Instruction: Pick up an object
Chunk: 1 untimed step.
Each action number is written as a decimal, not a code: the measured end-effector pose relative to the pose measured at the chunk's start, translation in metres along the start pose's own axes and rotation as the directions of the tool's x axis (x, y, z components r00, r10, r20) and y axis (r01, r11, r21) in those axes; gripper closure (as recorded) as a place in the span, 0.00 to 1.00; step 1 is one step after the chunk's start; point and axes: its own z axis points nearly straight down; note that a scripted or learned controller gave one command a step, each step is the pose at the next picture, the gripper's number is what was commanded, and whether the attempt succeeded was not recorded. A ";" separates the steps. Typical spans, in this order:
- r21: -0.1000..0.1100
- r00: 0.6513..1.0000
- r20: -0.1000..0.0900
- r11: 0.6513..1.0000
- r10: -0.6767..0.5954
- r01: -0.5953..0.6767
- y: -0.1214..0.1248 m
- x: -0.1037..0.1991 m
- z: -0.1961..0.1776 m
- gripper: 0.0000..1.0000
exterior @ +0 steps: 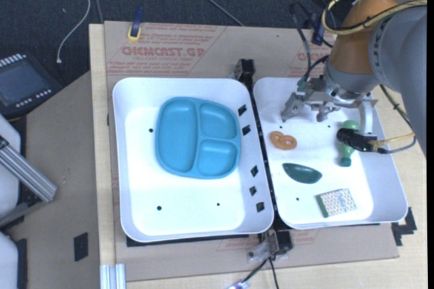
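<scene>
The grey two-finger gripper [310,106] hangs over the far side of the shallow white right-hand bin [386,203], its metal fingers spread apart with nothing between them — so no object is held yet. The candidates all lie nearer the camera than the open jaws: a small orange pretzel-shaped piece [283,140] sits just below and slightly to the left of them, a dark green leaf-shaped piece [302,173] lies farther on in the same direction, a speckled square sponge-like block [336,201] rests well beyond that near the front rim, and a small green object [348,150], partly covered by a black attachment, lies off to the right of the jaws. The likeliest failure, as I judge it, is that the fingers come straight down where they now hover and shut on bare bin floor, since nothing sits directly between them; a second risk is that the flat pretzel and leaf pieces offer little height, so the fingertips could skid over them or nudge them aside. The shallow white left-hand bin [139,209], holding a light blue divided plastic plate [197,137], lies well to the left of the jaws. Printed red lettering on the cardboard board [169,50] beyond the bins reads roughly "CHEMCAST GP" — only partly legible.
</scene>
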 end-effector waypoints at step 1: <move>-0.007 1.000 0.000 1.000 0.000 0.000 0.002 0.000 -0.015 1.00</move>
